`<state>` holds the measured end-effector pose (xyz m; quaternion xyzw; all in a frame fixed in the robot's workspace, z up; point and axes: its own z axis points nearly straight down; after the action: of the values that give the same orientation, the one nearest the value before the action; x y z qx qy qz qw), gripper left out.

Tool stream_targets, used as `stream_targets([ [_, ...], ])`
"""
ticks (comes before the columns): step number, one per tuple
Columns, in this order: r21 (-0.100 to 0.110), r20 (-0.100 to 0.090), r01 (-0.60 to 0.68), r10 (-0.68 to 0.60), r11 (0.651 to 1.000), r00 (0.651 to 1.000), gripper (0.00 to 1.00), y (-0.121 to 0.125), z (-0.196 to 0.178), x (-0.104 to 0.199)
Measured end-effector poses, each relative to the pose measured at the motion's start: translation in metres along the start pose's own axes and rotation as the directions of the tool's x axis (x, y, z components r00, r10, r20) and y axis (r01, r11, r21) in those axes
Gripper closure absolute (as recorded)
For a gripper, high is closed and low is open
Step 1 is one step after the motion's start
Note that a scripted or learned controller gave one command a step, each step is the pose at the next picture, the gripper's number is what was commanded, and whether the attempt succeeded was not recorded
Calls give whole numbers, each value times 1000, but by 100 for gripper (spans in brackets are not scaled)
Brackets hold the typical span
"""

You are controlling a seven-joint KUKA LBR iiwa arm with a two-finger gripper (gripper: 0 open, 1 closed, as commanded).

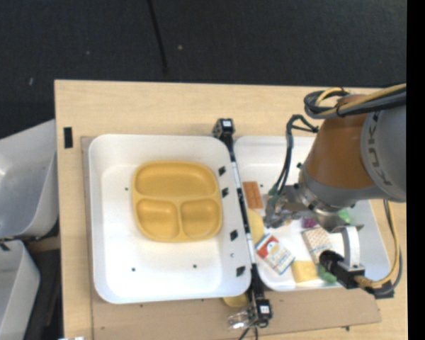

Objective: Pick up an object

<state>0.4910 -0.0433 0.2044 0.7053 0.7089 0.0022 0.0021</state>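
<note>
My gripper [278, 211] hangs low over the left part of the right bin [380, 241], below the grey and orange arm [340, 154]. Close around it lie a brown block [251, 193], a yellow piece [256, 225] and a small purple thing [310, 223]. Further forward are a red and white packet [273, 253], a speckled pale block [316, 242] and a yellow block [305, 271]. I see nothing between the gripper's tips, and the arm hides much of the bin's far side.
The left bin [113, 261] holds a yellow divided plate [176, 200] near its middle. A black-clipped divider [235, 190] runs between the bins. A green scrap [330, 278] lies at the right bin's front edge. The wooden bench [127, 105] surrounds both.
</note>
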Motion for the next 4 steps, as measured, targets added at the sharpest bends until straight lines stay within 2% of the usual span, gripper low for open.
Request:
stream_targets([
  [1,-1,-1,4,-4,1000,1000,100,1,-69,78],
  [2,-10,2,-4,4,1000,1000,100,1,-209,29],
  [3,17,0,4,-4,1000,1000,100,-2,-61,119],
  [4,1,0,1,-1,1000,1000,100,69,-56,175],
])
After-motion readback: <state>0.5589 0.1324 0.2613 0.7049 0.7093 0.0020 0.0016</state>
